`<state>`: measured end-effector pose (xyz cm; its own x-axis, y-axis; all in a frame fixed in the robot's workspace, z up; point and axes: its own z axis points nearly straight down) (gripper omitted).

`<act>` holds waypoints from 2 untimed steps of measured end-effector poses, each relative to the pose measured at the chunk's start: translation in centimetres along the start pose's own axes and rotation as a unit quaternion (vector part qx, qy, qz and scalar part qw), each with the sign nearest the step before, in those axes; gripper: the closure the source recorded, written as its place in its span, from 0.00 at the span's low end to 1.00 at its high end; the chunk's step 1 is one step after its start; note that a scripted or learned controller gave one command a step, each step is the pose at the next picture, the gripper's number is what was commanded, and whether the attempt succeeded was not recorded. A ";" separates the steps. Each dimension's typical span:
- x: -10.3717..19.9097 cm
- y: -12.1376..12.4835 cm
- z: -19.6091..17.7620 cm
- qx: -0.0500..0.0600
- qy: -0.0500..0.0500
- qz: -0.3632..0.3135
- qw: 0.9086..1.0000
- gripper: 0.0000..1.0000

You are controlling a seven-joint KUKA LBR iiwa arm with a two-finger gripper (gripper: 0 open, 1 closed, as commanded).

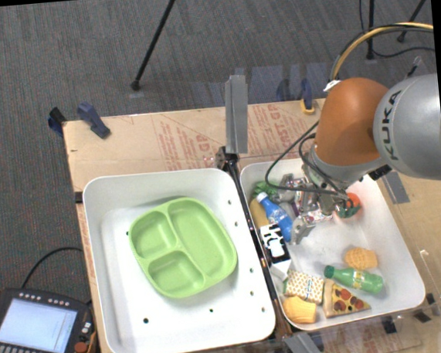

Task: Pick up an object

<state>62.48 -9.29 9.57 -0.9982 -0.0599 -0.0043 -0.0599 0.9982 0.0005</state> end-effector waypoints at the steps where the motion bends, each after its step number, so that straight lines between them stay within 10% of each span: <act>1: 0.3 1.3 0.7 0.000 0.001 0.012 1.000 0.00; 2: 2.8 0.6 0.8 0.000 0.001 0.048 0.999 0.00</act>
<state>59.68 -8.87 8.81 -0.9993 0.0361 -0.0020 0.0361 0.9993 0.0012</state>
